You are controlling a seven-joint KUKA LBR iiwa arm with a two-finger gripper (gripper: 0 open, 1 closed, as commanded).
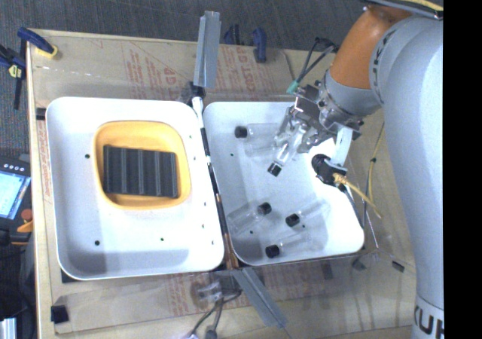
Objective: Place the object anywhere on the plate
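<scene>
A yellow plate (143, 135) with a dark ribbed centre lies in the left bin (75, 239). My gripper (287, 149) hangs over the upper middle of the right bin (346, 236). It is shut on a clear vial (276, 167), which tilts down to the left with its black cap at the low end. The vial is lifted off the bin floor, well to the right of the plate.
Several more clear vials with black caps lie in the right bin: one at the upper left (242, 132), others near the front (265, 209) (293, 219) (272, 251). A raised divider (213, 194) separates the bins. The arm's grey body fills the right side.
</scene>
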